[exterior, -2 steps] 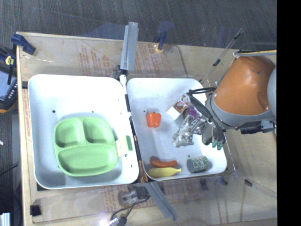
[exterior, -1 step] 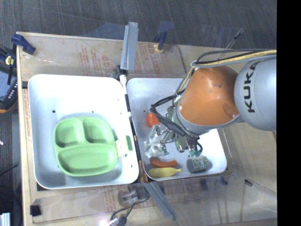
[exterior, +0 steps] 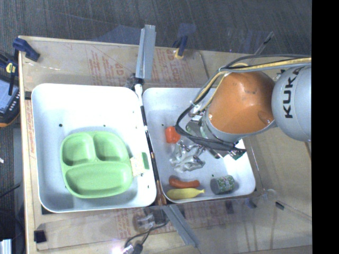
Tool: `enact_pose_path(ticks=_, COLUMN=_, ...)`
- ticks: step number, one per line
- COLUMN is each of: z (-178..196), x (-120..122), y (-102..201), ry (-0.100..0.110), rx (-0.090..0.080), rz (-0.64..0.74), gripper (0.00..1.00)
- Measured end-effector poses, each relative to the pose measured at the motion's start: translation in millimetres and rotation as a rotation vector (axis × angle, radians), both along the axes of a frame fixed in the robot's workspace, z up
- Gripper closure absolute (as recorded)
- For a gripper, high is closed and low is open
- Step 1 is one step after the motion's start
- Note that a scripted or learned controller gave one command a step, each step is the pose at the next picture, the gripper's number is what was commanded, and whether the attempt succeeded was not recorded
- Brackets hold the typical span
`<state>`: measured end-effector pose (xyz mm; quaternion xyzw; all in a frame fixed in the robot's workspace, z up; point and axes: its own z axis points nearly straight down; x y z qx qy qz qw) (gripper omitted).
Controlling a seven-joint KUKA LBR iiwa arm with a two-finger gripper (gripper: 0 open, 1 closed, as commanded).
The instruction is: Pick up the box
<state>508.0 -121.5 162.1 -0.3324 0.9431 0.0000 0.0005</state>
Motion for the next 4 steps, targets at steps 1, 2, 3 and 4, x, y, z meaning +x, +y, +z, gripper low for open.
enact_pose_path(ticks=1, z=37.8, x=35.6, y=-48.1, ry=0.001, rx=0.0, rz=0.455, gripper=1.0)
enact_pose_path(ticks=2, z=30.1, x=26.6, y=-40.9, ry=0.003, rx=0.001, rz=1.002, gripper=1.0)
enact_pose_path(ticks=3, z=28.9, x=-14.9, y=-27.1, ry=0.004, rx=0.001, rz=0.892, gripper=1.0)
enact_pose_path(ticks=4, z=38.4, x=-13.7, y=-25.8, ry=0.005, rx=0.002, rz=0.897, gripper=1.0)
